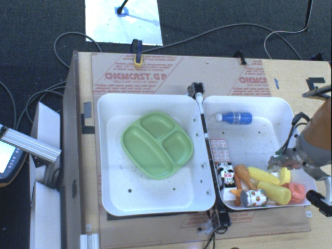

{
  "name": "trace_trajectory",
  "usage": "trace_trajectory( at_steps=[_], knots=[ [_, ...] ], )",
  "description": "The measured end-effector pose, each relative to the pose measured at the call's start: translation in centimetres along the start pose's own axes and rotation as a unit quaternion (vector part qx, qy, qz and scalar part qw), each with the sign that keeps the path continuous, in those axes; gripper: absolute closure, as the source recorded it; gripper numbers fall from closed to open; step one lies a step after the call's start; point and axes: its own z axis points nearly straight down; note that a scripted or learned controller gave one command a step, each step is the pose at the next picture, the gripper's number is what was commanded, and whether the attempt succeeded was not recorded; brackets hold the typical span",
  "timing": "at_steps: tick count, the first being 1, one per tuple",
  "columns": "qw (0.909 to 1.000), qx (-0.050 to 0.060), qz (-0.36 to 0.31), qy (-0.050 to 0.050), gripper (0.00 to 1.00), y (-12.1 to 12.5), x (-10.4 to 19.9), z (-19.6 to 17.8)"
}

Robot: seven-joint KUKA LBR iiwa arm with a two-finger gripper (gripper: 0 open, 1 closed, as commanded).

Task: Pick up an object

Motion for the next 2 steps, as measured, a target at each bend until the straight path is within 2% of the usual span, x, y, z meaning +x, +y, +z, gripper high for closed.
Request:
trace_trajectory(
  at_steps=[2],
  knots=[
    [1.0, 0.002, 0.002, -0.002, 1.0, -0.2, 4.9, 1.1]
  ],
)
